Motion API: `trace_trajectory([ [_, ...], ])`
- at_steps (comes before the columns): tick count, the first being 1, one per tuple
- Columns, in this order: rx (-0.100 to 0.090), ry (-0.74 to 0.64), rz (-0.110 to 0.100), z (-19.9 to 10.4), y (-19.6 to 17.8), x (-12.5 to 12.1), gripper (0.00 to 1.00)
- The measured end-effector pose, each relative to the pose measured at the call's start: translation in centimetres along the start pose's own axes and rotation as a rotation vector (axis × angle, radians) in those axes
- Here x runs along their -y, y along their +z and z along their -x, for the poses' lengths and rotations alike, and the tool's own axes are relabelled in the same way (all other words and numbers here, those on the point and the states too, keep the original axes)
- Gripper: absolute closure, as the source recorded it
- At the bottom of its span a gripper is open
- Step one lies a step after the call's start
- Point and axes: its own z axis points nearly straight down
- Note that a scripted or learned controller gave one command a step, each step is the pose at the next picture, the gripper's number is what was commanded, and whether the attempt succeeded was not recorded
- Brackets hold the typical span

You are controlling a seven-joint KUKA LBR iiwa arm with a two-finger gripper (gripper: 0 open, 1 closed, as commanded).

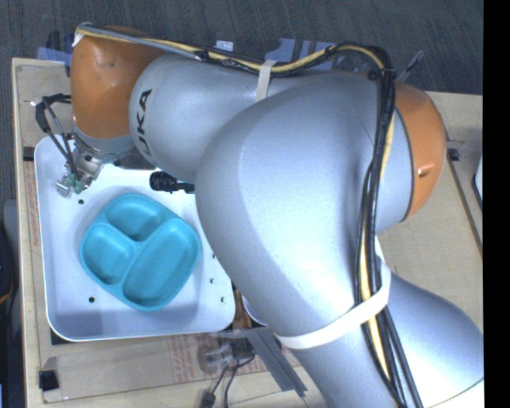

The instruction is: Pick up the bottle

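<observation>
My grey arm [306, 202] stretches across the view from the right and hides most of the bench behind it. Its orange wrist band [102, 83] hangs over the far left corner of the left white bin [47, 253]. Below the band, my gripper [75, 175] reaches down close to the bin floor near the left wall. Its tip is small and partly hidden by cables.
A blue plate [140, 249] with three compartments lies in the middle of the left bin, in front and to the right of the gripper. A small black part [170, 183] sticks out beside the arm above the plate. The bench's wooden edge [21, 109] frames the bin.
</observation>
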Motion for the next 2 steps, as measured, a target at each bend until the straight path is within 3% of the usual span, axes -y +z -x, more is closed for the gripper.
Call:
trace_trajectory([
  [2, 0.003, -0.008, 0.000, 0.1, -2.0, -0.1, 1.00],
])
